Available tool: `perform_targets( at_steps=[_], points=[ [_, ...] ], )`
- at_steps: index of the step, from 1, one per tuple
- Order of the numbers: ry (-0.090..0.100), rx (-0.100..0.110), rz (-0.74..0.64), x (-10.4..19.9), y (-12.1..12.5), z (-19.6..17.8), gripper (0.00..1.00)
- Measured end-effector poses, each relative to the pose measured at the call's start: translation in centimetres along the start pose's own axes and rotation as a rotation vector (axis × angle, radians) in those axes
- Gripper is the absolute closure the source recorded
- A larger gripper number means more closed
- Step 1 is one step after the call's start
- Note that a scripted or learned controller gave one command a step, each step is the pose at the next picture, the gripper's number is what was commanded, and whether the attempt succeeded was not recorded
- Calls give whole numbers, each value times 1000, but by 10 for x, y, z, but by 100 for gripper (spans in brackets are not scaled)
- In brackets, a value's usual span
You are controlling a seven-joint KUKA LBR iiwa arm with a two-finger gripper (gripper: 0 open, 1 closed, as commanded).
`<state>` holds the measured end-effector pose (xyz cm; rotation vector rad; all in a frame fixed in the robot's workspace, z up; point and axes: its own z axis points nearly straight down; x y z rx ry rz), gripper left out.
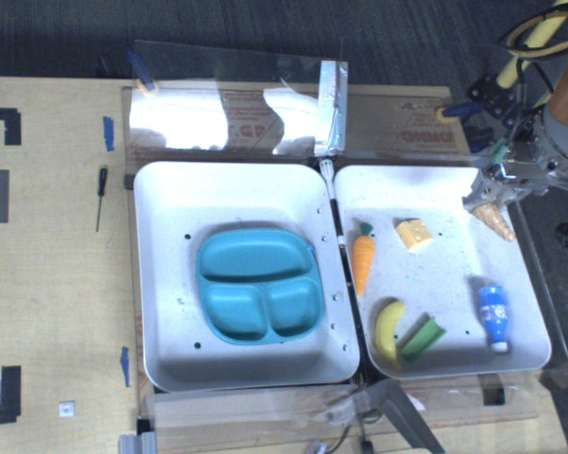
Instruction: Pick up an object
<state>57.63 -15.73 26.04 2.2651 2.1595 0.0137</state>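
Objects for picking lie in the right-hand shallow white bin [534, 334]: a pale yellow cheese-like wedge [414, 234] near its middle, an orange toy carrot [361, 261] against its left wall, a yellow toy banana [387, 330] and a green block [420, 337] toward its front, and a small blue plastic bottle [492, 316] at its front right. A tan cone-shaped piece [495, 219] rests by the bin's right rim, just beneath the gripper [502, 185]. Whether the gripper is spread or pressed together cannot be told — nothing is seen held. A miss is likely if a descent is made here: the rim could be struck, or the cone nudged aside — its tapered shape may slip.
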Motion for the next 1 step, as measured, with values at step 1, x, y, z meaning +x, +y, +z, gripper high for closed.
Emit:
perform_targets(
  at_steps=[1],
  points=[
    [1,21,327,45,-12,43,100]
  ],
)
